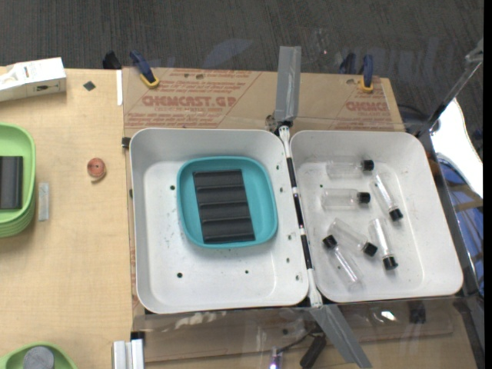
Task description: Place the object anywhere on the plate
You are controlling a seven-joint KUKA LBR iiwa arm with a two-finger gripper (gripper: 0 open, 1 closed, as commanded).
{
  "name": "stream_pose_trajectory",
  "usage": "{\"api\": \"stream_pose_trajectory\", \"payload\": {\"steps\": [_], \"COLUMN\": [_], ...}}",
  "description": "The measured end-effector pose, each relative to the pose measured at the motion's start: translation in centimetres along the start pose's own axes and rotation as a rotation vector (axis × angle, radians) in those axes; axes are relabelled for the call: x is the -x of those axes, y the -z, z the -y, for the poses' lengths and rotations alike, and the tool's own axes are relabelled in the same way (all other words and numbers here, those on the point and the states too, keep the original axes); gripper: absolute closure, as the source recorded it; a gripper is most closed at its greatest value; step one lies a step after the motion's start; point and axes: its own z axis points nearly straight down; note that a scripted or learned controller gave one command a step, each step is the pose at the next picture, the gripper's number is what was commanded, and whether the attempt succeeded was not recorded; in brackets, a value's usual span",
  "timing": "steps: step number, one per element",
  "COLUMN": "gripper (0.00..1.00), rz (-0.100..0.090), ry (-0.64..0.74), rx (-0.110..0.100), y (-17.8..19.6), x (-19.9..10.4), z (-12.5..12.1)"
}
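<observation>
A: What is laid out, from the largest down?

B: Two bins are carried side by side on the bench (pixel 69 206). In the left bin (pixel 154 283) a teal plate (pixel 265 206) is set about midway between the side edges and closer to the far edge; a dark ridged insert (pixel 223 204) is seated in it. In the right bin (pixel 430 275) clear vials (pixel 342 199) with black caps are scattered from the middle toward the near edge, some almost touching.

A: So where is the task's thing?

B: It is taken to be one of those vials (which one cannot be told), and none has been put on the plate yet.

A: What could go wrong?

B: The vials are round and lie on their sides, so one may be rolled aside by a slightly misplaced closing, or two close neighbours may be caught together. On the plate, a vial could be tipped by the ridges and roll off over the rim if let go too near an edge.

A: And the arm's pose?

B: It cannot be told, and neither can it be told whether the jaws are released or clenched.
</observation>
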Motion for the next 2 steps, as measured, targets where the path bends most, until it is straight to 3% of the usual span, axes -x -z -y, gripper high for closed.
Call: {"api": "stream_pose_trajectory", "payload": {"steps": [2], "gripper": [0.00], "rz": [-0.003], "ry": [-0.181], "rx": [0.002], "y": [0.13], "x": [0.37], "z": [-0.15]}}
